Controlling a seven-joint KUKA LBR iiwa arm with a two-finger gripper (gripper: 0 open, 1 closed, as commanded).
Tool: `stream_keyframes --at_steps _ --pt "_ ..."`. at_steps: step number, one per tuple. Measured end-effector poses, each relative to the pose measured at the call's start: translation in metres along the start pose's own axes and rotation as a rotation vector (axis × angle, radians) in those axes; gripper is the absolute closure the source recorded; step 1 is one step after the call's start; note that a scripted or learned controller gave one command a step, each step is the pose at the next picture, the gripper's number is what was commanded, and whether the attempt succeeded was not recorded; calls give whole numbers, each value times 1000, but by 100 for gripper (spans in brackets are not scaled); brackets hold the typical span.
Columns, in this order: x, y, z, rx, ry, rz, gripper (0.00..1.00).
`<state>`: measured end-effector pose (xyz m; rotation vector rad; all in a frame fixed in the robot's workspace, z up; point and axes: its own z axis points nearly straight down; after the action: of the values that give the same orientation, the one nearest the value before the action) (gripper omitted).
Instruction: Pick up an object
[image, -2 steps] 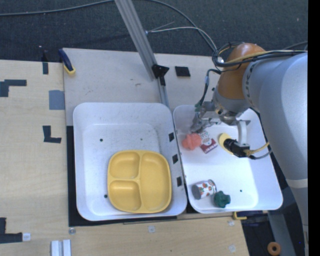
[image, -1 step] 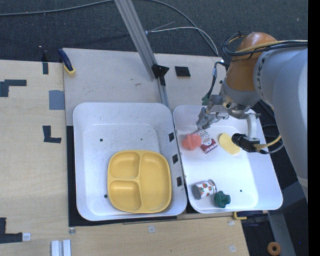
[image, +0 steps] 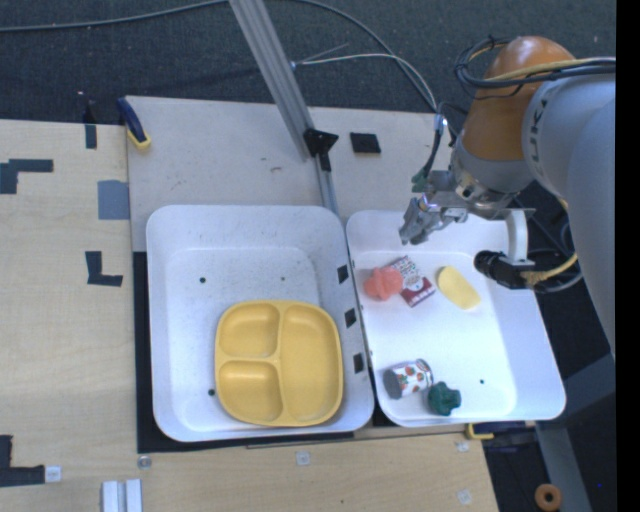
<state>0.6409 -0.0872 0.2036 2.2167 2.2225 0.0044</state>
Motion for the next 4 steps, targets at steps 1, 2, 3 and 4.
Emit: stream_keyframes --at_steps 1,2,3,4 --pt "5 2 -63 -2 -1 0 100" --pt "5 2 -70 4 0 1 100" --pt "59 -2 -67 6 1 -3 100" --pt "100 3 -51 7 0 -2 100"
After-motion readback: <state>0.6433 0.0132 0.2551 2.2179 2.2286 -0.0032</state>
